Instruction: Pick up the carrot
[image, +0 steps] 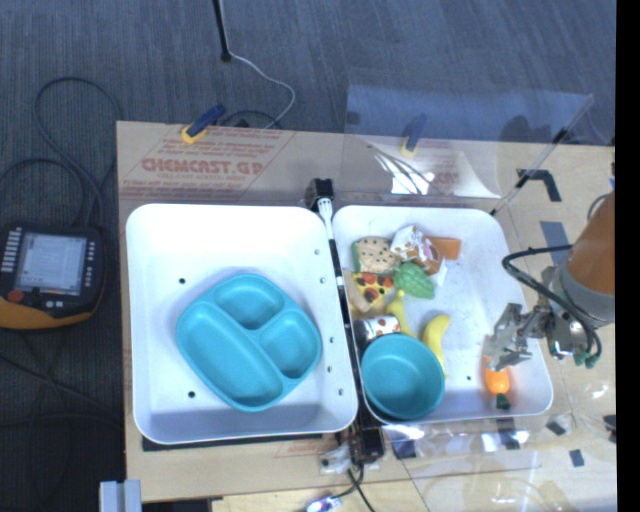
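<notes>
1. Two shallow white bins side by side on a bench, seen from above at a slant: left bin (160, 300), right bin (480, 225).
2. In the left bin, a blue divided plate (250, 340), near centre.
3. In the right bin, a blue bowl (402, 375) at 7 o'clock; just beside it at its 2 o'clock, a banana (436, 333).
4. At 10 to 11 o'clock of the right bin, a heap of toy foods (395, 268).
5. Carrot (497, 383), orange with a green tip, at 5 o'clock of the right bin, near the corner.
6. Gripper (508, 345) reaching in from 3 o'clock, directly above the carrot; open or closed: cannot tell.
</notes>
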